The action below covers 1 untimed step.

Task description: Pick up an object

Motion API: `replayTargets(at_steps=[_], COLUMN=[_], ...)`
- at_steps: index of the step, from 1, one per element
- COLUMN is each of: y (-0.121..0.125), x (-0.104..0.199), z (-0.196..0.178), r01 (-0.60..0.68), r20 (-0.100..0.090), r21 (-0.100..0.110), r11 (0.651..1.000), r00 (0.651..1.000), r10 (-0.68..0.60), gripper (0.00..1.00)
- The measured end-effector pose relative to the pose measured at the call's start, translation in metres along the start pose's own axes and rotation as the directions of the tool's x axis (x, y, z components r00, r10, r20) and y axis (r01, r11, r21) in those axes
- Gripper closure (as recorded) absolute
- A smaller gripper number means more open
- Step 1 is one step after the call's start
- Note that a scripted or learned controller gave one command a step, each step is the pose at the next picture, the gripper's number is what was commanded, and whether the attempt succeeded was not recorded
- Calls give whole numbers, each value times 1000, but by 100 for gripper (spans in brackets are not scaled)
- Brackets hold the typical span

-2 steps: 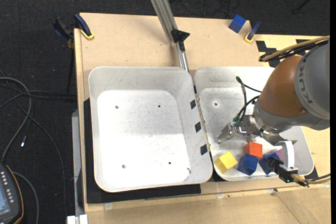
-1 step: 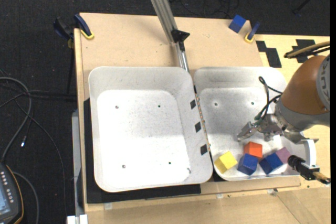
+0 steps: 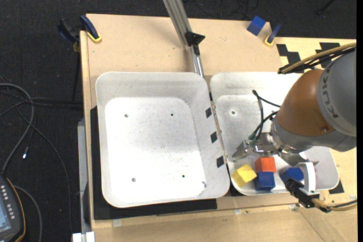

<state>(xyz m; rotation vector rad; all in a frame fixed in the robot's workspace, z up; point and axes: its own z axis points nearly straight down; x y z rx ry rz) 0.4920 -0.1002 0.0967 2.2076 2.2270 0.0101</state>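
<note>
In the right bin (image 3: 238,93), near its front edge, a yellow block (image 3: 245,174), an orange block (image 3: 265,165) and a blue block (image 3: 265,181) lie close together. A second blue piece (image 3: 294,173) sits just right of them, partly covered by the wrist. My gripper (image 3: 248,148) hangs low over the bin, just above and left of the orange block and behind the yellow one. Nothing shows between its metal tips. The grey arm with its orange band (image 3: 306,107) hides the bin's right half.
The left bin (image 3: 113,88) lies beside the right one, the two rims meeting at mid-bench. A slanted metal pole (image 3: 173,3) comes down to the bins' far junction. A blue block (image 3: 257,24) and clamps sit at the bench's far edge.
</note>
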Motion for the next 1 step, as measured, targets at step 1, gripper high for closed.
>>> replayTargets(at_steps=[1], y=[41], x=[-31], z=[-151], r01=[-6], r20=[4], r21=[-1], r11=[1000], r00=[1000], r10=[6], gripper=[0])
